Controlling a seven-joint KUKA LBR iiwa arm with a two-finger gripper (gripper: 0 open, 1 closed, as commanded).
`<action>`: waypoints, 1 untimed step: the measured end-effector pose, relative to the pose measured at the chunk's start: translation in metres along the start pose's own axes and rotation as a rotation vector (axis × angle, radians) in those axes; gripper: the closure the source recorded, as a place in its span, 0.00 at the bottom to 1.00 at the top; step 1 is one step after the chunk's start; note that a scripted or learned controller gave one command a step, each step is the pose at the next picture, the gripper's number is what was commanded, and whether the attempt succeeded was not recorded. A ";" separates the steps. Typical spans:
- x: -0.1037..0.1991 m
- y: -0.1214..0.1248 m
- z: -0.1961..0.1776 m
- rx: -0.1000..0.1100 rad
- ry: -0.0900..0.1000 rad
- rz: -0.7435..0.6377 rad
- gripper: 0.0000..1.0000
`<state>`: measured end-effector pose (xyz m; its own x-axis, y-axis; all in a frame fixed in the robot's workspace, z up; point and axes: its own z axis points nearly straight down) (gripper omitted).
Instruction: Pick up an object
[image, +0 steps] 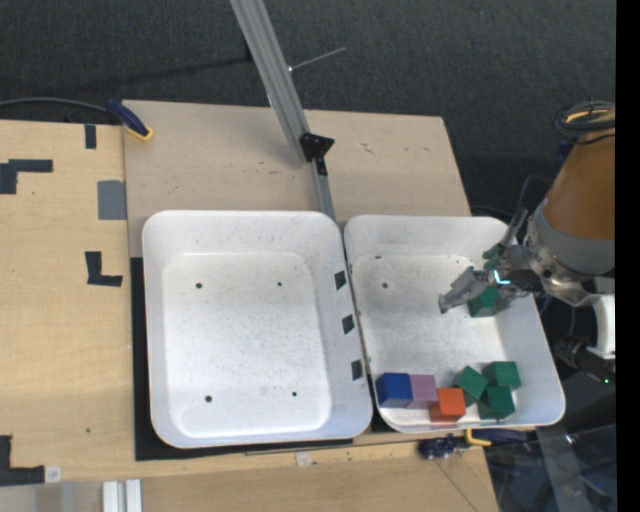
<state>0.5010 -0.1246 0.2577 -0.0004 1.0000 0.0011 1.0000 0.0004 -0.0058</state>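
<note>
Green cube (486, 302) sits clamped between the fingers of the grey gripper (478, 294), at the right of the frame, over the right-hand shallow white bin (415, 250).

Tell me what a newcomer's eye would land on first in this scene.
First, the arm's orange band at the right edge, with the gripper reaching over the right bin and a green block at its fingers. Next, the cluster of coloured blocks in that bin's near corner: a blue block, a purple block, an orange block and more green blocks. The left bin lies alongside.
</note>
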 end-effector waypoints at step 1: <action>0.000 0.001 -0.002 -0.005 -0.001 -0.002 0.00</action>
<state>0.5018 -0.1245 0.2601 -0.0023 1.0000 0.0005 1.0000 0.0023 -0.0011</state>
